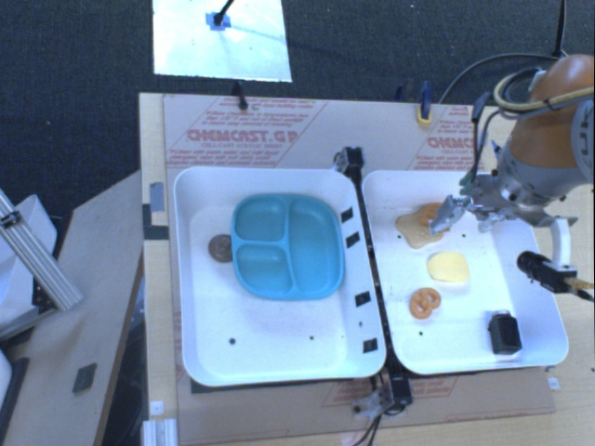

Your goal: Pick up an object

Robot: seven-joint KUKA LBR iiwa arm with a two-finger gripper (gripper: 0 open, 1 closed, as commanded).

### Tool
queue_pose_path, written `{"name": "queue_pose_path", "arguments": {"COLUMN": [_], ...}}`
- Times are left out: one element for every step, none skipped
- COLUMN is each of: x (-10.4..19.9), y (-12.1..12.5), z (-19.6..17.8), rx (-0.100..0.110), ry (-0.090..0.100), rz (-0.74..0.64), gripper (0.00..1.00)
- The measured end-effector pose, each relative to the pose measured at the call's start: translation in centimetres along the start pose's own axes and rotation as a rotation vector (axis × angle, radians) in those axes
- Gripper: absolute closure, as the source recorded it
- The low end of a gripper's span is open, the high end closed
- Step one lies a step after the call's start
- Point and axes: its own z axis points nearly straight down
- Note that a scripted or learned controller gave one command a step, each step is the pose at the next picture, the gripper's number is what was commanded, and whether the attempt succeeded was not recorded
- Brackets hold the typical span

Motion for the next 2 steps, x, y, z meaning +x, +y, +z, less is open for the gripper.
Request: {"name": "queue_pose_path", "arguments": {"x": [0.0, 0.4], "y": [0.3, 1.0], "z": [-0.7, 3.7], "rx": [-0.014, -0.010], "ry": [-0.002, -0.001], "rz": [-0.002, -0.004], "gripper": [0.00, 0.00]}}
